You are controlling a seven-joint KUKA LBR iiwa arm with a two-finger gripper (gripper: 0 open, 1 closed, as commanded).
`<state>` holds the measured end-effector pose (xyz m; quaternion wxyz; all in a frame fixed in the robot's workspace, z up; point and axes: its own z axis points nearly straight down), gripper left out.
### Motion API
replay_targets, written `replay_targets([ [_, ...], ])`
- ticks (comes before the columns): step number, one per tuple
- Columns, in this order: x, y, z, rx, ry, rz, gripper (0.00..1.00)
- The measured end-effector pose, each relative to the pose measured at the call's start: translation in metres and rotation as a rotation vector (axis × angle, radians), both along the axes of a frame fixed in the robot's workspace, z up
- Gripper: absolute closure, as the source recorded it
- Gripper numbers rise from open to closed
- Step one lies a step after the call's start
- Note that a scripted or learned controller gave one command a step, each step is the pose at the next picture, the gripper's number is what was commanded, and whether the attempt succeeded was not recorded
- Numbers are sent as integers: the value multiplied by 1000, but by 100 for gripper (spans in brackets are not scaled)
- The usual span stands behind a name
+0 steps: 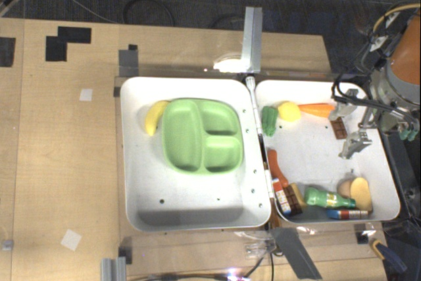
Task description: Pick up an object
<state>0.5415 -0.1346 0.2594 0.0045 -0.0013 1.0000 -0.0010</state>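
Observation:
My gripper (pixel 353 145) hangs over the right side of the right bin (pixel 309 154), on the grey arm with its orange band (pixel 404 56). Below it, near the bin's front right corner, lie a tan bread-like piece (pixel 360 191) and a green bottle (pixel 325 197). A brown bar (pixel 338 127) lies just left of the gripper and behind it. Along the back of this bin are a carrot (pixel 317 110), a lemon (pixel 289 111) and a green pepper (pixel 269 120). I see nothing held by the gripper.
A red sauce bottle (pixel 277 181) lies along the right bin's left wall, and a marker (pixel 348 213) lies by its front wall. The left bin (pixel 184 201) holds a green divided plate (pixel 200 135) and a banana (pixel 154 117). A metal post (pixel 252 39) stands behind the bins.

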Motion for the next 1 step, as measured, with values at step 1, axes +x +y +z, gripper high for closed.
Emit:
replay_targets([
  [1, -5, 0, -128, 4, 11, 162, 0],
])
